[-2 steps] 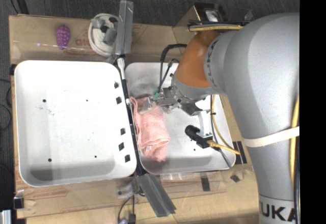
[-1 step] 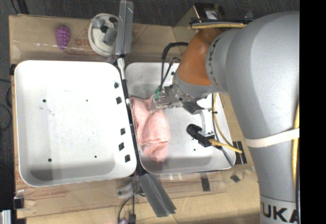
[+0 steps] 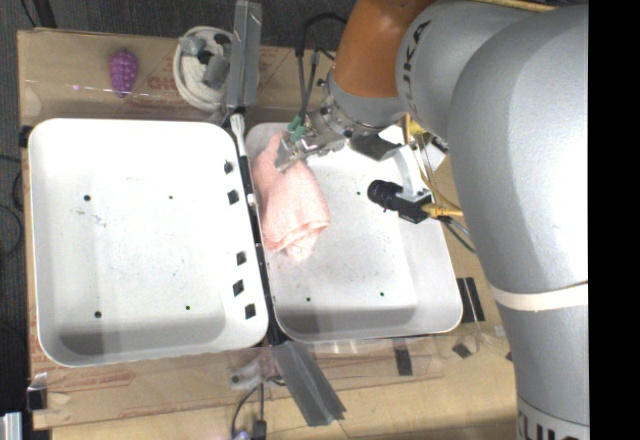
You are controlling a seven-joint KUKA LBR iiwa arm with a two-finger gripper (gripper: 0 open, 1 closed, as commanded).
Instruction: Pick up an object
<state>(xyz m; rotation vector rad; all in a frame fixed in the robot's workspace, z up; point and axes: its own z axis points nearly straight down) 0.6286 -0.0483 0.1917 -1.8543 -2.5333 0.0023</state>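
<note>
A soft pink cloth (image 3: 290, 208), folded and a little wrinkled, lies in the right white bin (image 3: 400, 313) against its left wall. The metal gripper (image 3: 296, 145) sits at the upper end of the cloth; I cannot tell its opening. The left bin (image 3: 130, 328) is smooth plastic.

Bright even light, white bins (image 3: 130, 328) glaring, soft focus.

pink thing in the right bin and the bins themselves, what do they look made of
Pink thing: probably soft cloth, like a small towel or terry rag. It is matte, rumpled and folded over itself, with a fuzzy surface.

Right bin and left bin: likely moulded plastic, smooth and white with a slight sheen, judging by the rounded corners and raised rims. Painted metal cannot be ruled out.
</note>
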